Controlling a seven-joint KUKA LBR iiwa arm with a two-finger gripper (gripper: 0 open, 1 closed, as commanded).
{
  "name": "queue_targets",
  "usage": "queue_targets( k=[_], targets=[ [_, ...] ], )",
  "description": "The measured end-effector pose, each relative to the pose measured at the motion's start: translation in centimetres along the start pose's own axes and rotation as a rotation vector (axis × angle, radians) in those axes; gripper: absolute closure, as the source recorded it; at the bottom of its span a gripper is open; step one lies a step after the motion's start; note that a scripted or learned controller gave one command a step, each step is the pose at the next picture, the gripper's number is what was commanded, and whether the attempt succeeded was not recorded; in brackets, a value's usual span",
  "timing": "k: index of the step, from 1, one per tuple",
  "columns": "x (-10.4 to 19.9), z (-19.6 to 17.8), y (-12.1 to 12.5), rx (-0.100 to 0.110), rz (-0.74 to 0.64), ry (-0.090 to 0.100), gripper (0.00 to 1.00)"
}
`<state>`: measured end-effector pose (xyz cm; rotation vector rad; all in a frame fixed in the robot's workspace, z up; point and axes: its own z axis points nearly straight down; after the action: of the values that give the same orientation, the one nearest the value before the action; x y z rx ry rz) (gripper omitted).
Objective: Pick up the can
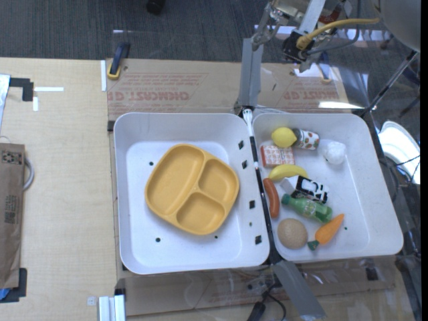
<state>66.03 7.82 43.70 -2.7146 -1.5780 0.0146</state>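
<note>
Can (308, 139) lies on its side in the right bin (364, 236), touching the lemon (283, 136), with the white ball (334, 152) just beside it. It's likely a light, stiff toy with smooth sides, so it may roll or slip. Best hold is across the round body at mid-length, clear of the lemon. Tool (271, 19) hangs above the back of the surface, well apart from the can; can't tell if it's released or clenched.

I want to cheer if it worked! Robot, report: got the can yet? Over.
Gripper up past the right bin's far rim, away from the can. Can lying in the right bin beside the lemon. Nothing on top of it.
</note>
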Motion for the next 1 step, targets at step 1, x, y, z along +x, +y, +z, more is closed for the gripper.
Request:
queue_targets(
  k=[1],
  targets=[
    [3.75, 6.19, -2.13, 0.001, -0.215, 0.000, 0.00]
  ],
)
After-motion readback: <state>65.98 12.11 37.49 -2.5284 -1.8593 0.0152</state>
